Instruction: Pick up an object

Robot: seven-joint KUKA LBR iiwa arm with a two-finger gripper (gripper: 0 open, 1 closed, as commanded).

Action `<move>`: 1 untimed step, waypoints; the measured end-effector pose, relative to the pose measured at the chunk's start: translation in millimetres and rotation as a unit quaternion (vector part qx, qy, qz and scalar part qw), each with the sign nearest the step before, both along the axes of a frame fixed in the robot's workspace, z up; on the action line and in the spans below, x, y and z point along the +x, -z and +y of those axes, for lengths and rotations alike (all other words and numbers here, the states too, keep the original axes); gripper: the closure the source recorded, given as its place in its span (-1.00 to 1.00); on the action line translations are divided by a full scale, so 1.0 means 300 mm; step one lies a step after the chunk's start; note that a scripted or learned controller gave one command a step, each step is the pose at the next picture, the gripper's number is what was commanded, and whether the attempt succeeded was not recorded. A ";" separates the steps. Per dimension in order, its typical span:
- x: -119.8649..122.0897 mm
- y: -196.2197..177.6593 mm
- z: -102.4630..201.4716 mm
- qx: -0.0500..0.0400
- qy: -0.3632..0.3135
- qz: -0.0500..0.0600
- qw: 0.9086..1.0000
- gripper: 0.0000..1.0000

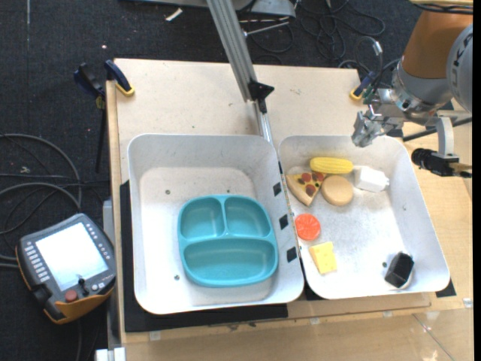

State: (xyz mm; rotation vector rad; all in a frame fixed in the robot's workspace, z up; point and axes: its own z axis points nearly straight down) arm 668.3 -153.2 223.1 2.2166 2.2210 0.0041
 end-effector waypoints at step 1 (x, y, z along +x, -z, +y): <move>0.020 0.010 0.203 0.002 -0.003 0.002 1.000 1.00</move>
